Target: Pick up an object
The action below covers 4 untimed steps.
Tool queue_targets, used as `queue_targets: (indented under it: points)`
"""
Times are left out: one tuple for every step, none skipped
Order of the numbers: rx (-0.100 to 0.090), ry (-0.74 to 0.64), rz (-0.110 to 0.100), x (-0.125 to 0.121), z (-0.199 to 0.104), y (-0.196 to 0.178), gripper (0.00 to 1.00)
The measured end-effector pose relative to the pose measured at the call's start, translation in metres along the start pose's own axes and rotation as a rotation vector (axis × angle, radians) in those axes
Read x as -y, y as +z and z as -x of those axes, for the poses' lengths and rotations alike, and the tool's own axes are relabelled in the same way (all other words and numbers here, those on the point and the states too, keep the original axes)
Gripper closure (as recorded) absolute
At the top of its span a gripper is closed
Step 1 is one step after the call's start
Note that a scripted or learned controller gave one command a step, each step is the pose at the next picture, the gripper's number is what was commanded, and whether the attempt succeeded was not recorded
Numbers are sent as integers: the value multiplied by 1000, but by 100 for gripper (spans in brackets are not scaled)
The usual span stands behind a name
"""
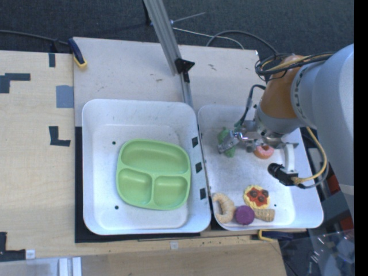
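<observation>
My gripper (231, 142) is low over the upper left part of the right bin (305, 211), reaching in from the right. A small green toy (225, 135) lies right at its tip, partly covered by the metal of the gripper. Just to the right, beside the wrist, sits a small pink and orange piece (264, 152). Along the bin's front edge lie a tan ring-shaped pastry (223, 207), a purple ball (244, 215), a yellow toy pizza with red spots (257, 196) and a tan cracker (266, 214).
The left bin (95, 154) holds a light green divided plate (153, 173). A slanted metal bar (164, 25) runs from the top down to the bins' shared back corner. The grey arm with its orange band (282, 94) covers the right bin's back right.
</observation>
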State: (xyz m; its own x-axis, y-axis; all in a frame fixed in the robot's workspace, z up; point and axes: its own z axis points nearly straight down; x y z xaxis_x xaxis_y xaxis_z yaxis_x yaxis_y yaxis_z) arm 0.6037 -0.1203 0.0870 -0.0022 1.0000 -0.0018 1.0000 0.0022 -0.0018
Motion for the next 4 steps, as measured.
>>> queue_targets:
  points:
    - [-1, -1, 0, 0, -1, -12, 100]
    - [-1, 2, 6, -3, 7, -71, 100]
    - [-1, 0, 6, -10, 2, -118, 100]
    - [-2, 0, 2, -11, 1, -134, 100]
